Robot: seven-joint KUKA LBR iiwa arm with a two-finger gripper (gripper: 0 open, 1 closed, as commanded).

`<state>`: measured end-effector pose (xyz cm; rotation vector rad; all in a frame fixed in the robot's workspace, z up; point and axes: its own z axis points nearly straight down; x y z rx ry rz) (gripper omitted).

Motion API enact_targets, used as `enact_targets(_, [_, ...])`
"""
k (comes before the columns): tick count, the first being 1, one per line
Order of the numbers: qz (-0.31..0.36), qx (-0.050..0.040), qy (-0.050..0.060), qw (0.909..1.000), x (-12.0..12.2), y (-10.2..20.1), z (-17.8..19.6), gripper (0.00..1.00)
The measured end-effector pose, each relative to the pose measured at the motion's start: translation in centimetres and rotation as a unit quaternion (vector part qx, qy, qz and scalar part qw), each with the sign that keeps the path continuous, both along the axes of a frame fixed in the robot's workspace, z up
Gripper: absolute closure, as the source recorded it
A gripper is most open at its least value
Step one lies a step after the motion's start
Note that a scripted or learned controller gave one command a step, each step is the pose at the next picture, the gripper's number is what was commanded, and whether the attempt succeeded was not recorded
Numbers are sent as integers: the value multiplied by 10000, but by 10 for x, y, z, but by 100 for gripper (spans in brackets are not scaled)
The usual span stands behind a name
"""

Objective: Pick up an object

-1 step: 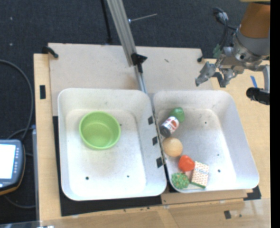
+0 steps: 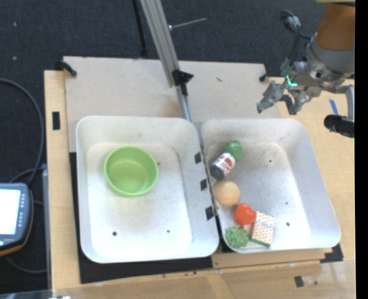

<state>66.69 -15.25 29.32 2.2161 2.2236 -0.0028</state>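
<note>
My gripper (image 2: 281, 101) hangs above the far rim of the right bin (image 2: 309, 167), open, its two dark fingers spread with nothing between them. Down in that bin's left part lie a small green ball (image 2: 234, 149), a tipped can with a red label (image 2: 222, 164), a tan ball (image 2: 227, 193), a red-orange object (image 2: 244, 214), a patterned packet (image 2: 262, 228) and a green knobbly piece (image 2: 236, 236). All of these sit well below and to the left of the gripper.
The left bin (image 2: 171, 223) holds a light green bowl (image 2: 131, 170). A slanted metal rail (image 2: 162, 39) runs down to the gap between the bins. A screen device (image 2: 4, 215) lies off the bench's left side, with a black cable above it.
</note>
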Motion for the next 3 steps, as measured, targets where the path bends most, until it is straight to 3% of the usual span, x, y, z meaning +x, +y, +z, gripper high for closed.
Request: enact_targets(3, [-24, 1, 16, 10000, -13, -12, -131, 0])
